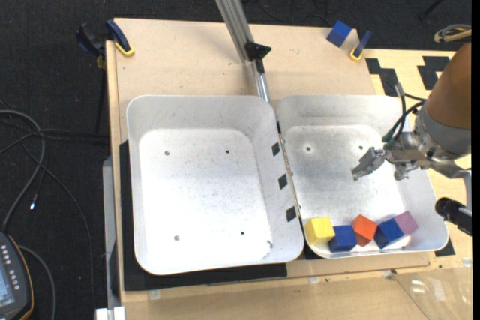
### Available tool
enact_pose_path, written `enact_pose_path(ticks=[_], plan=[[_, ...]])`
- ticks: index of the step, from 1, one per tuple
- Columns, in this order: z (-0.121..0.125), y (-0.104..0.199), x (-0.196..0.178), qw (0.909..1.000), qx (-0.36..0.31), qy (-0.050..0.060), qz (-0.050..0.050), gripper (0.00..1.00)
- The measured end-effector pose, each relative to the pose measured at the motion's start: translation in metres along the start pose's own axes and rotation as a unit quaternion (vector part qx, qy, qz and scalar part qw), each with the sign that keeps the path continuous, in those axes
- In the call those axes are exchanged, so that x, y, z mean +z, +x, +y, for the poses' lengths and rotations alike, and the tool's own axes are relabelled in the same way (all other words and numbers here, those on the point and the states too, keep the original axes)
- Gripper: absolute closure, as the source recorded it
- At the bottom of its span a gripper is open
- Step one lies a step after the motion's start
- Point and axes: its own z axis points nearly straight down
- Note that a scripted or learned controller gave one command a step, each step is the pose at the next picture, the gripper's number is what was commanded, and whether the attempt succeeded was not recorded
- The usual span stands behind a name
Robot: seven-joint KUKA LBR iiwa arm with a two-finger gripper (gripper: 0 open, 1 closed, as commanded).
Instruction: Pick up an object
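Camera view: hand point(365, 164) above right bin point(330, 133), nothing visibly gripped.

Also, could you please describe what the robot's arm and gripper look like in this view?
The arm is grey, with a broad orange band above a rounded grey wrist. Dark cables loop beside the wrist. The gripper is a small grey metal piece on a pale, boxy mount.

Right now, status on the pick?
Gripper hovering over right bin, nothing seen in it. Blocks bunched along near wall: yellow block, blue block, orange block, second blue, purple block. Path unobstructed.
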Motion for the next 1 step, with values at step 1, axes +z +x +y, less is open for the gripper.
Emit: enact_pose_path(ticks=[1], plan=[[0.0000, 0.0000, 0.0000, 1.0000, 0.000, 0.000, 0.000, 0.00]])
